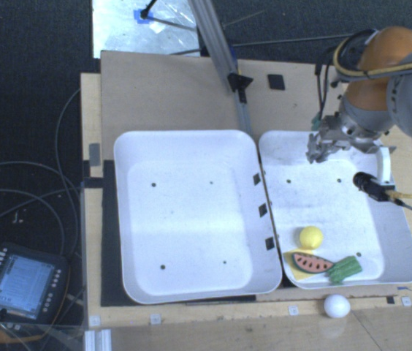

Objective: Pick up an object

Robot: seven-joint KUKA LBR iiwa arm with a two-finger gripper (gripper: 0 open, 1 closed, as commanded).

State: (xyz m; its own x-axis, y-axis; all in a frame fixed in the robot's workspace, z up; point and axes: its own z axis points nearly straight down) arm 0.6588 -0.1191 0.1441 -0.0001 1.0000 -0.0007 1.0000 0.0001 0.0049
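The claw (321,151) hangs over the far edge of the right bin (337,196), near that bin's far left corner, at the end of the grey arm (410,93) with its orange band (388,50); how far it is open I cannot tell, since the tips are small and dark against the white and nothing can be made out between them; no object sits directly beneath it. The things to pick lie well apart from it, gathered along the near edge of the right bin: a yellow ball (310,237) a little in from the near left corner; just nearer than the ball, a watermelon slice (311,262) lying flat; a green piece (345,268) touching the slice's right end, tilted. A white ball (337,306) rests outside the bin, on the bench (169,93) just beyond the bin's near edge. The left bin (191,210) lies side by side with the right one, their inner edges touching. A teach pendant (20,282) lies on the floor off the bench's near left corner.
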